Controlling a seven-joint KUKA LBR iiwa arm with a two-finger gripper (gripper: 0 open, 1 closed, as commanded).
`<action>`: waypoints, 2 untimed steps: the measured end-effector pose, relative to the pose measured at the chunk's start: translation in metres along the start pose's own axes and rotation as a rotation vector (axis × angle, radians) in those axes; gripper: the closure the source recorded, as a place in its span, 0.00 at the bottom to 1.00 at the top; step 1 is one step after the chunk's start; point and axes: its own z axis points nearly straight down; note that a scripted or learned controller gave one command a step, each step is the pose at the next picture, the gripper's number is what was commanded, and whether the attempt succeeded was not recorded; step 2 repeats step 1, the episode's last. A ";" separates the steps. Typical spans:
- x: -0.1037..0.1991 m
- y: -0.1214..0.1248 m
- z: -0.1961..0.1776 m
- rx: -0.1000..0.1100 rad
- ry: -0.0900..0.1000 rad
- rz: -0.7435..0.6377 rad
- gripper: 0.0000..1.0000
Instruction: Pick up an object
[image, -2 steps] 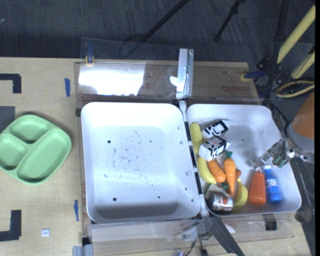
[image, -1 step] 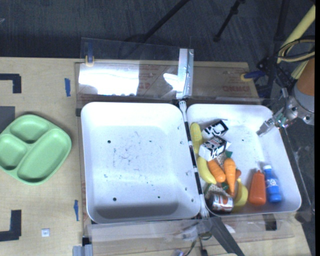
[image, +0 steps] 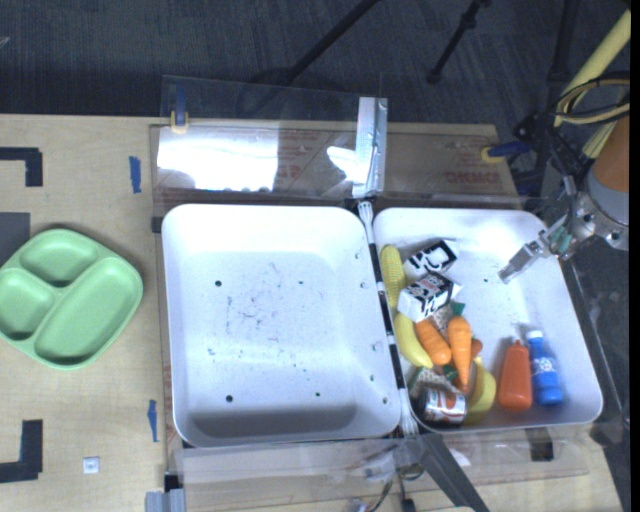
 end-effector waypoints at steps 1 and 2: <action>-0.004 0.015 0.076 -0.001 0.005 -0.132 0.00; -0.004 0.015 0.076 -0.001 0.005 -0.132 0.00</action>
